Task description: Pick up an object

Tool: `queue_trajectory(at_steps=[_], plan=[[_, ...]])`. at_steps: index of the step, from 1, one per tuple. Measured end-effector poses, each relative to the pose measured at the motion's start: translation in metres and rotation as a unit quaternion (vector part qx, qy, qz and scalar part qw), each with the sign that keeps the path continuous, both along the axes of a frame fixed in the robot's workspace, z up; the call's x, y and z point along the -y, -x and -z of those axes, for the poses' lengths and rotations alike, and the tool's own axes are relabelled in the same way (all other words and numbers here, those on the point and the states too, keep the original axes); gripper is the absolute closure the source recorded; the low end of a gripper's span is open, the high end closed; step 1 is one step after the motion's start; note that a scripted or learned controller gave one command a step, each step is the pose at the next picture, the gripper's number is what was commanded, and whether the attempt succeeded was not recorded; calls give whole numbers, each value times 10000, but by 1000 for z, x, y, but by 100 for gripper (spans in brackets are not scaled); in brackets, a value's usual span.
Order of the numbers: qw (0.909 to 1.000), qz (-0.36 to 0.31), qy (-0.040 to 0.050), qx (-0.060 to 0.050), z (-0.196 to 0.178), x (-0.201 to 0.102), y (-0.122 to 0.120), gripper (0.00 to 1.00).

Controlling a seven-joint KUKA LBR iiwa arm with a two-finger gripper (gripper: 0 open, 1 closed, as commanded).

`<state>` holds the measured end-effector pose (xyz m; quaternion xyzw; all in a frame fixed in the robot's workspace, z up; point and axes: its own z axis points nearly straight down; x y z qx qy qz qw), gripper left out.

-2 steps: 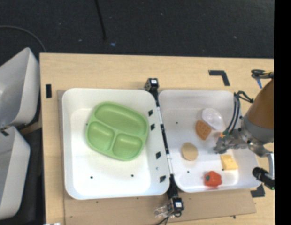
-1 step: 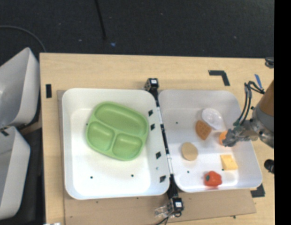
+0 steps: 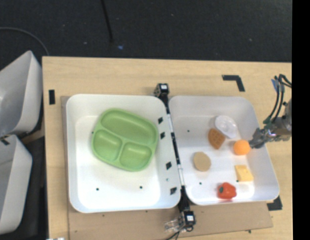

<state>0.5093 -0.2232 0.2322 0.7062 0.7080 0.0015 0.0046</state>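
Two shallow white bins are set side by side on a pale wooden bench (image 3: 120,74). The left bin (image 3: 77,184) holds a green plate (image 3: 125,140), smooth, with rounded corners and three compartments. The right bin (image 3: 195,109) holds six small things: a whitish, glossy lump (image 3: 226,126) at the far side, a brown wedge (image 3: 216,138) touching it, an orange ball (image 3: 240,147), a tan round disc (image 3: 201,161), a yellow block (image 3: 244,173) and a red, tomato-like piece (image 3: 226,190) nearest. The gripper (image 3: 257,140) is seen at the right rim, just beside the orange ball; whether it is spread or pressed together cannot be told, as the arm is cut off.
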Motion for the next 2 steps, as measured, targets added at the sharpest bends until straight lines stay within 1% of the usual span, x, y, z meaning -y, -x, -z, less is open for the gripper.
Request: queue_trajectory(at_steps=[1,2], plan=[[10000,-1,-9,-20,-26,2,-1,100],[10000,-23,-22,-31,-15,-54,-9,100]])
